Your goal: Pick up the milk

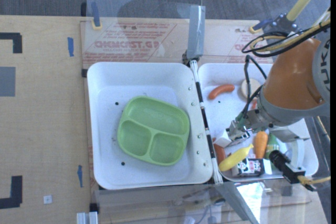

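The milk is a small carton with a black-and-white cow pattern. It lies on its side at the front edge of the right bin, just right of a yellow banana. My gripper hangs low over the middle of that bin, a short way behind the milk and to its left, above the banana's far end. Nothing can be seen held in it. The grey and orange arm covers the bin's right part.
An orange carrot stands between the gripper and the milk. A red sausage and a round tan item lie at the back. A red piece sits by the divider. The left bin holds a green divided plate.
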